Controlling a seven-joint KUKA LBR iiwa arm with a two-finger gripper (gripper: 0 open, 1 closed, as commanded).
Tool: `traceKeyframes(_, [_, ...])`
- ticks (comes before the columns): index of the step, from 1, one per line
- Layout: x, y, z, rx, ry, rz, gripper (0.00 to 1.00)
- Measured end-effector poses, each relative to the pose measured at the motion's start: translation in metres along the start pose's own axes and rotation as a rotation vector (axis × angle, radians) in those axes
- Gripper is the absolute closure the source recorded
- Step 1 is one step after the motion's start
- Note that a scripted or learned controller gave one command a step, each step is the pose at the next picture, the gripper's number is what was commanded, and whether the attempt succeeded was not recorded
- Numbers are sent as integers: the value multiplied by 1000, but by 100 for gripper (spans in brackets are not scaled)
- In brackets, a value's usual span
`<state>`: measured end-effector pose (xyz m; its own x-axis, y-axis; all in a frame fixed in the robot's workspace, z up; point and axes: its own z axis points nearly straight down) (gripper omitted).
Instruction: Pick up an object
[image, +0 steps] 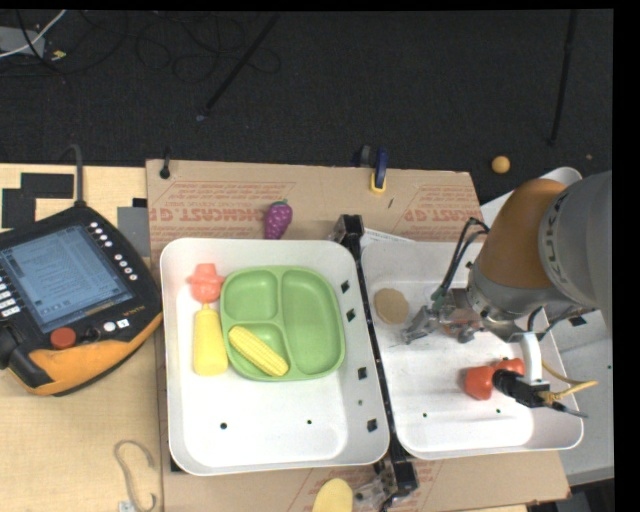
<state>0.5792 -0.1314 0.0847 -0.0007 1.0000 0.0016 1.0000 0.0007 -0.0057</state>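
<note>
- Candidate objects, right bin (560, 440): tan round piece (391, 304) near its left wall, orange-red toy (481, 380) further right, well apart
- Gripper (432, 322) sits low over the bin floor between the two, just beside the tan piece; looks like a descent for a grab there, touching neither as far as I can see
- Fingers splayed apart, nothing between them
- Left bin (190, 440): green divided plate (320, 345) carrying a toy corn cob (259, 351); yellow bottle-shaped toy (208, 340) and pink toy (204, 283) alongside, out of the arm's way
</note>
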Motion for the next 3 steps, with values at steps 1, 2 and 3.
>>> traceKeyframes(1, [-2, 0, -13, -2, 0, 5, 100])
traceKeyframes(2, [-12, -2, -70, -8, -2, 6, 100])
traceKeyframes(3, [-7, -10, -126, -7, -1, 1, 100])
